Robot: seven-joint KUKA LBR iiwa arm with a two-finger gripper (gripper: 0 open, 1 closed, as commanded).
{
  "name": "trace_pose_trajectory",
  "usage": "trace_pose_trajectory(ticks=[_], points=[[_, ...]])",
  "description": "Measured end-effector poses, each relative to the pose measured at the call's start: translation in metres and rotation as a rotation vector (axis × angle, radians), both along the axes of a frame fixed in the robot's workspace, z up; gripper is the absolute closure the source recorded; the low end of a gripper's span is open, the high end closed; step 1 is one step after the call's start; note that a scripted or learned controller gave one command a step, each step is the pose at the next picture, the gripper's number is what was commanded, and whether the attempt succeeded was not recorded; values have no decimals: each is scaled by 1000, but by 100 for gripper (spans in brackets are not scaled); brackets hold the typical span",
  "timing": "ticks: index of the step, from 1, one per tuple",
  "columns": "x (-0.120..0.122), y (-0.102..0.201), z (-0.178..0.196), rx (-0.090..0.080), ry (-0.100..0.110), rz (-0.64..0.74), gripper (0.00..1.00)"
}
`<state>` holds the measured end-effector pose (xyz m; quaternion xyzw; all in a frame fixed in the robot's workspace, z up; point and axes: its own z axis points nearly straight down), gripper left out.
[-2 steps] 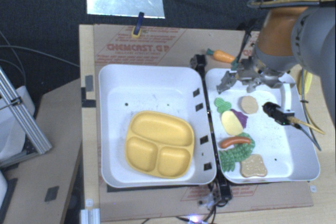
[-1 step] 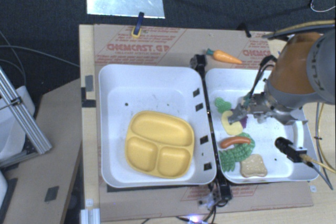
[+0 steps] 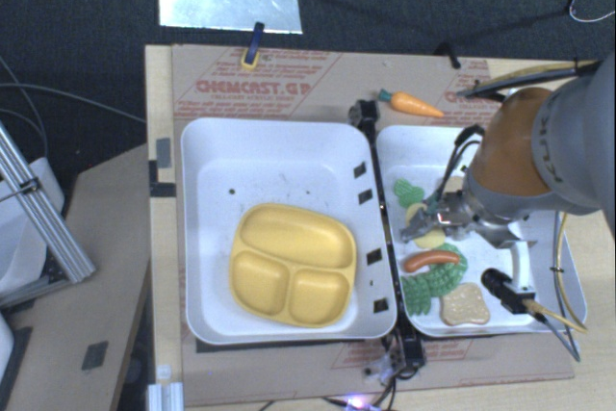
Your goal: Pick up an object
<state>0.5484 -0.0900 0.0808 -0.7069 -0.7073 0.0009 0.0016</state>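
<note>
My gripper [image 3: 423, 224] hangs low in the right bin [image 3: 423, 144], at its left-middle, over a small yellowish item [image 3: 433, 240] and just below a green leafy toy [image 3: 407, 192]. A red sausage [image 3: 431, 259] lies right under the gripper on a green broccoli-like piece [image 3: 433, 278]. A slice of bread [image 3: 465, 305] rests near the bin's front edge. The grey arm with its orange band [image 3: 515, 149] covers the right half of this bin.
The left bin [image 3: 221, 149] holds a yellow divided tray [image 3: 289, 263]. An orange carrot [image 3: 412, 104] lies on the cardboard behind the right bin. A black clamp [image 3: 364, 114] sits at the bins' shared back corner.
</note>
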Motion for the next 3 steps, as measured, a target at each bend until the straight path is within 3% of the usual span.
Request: trace_pose_trajectory(ticks=[1,2,3], points=[[5,-2,17,-4,-16,-1,100],[1,74,109,2,-14,11,100],[74,141,104,0,-12,10,100]])
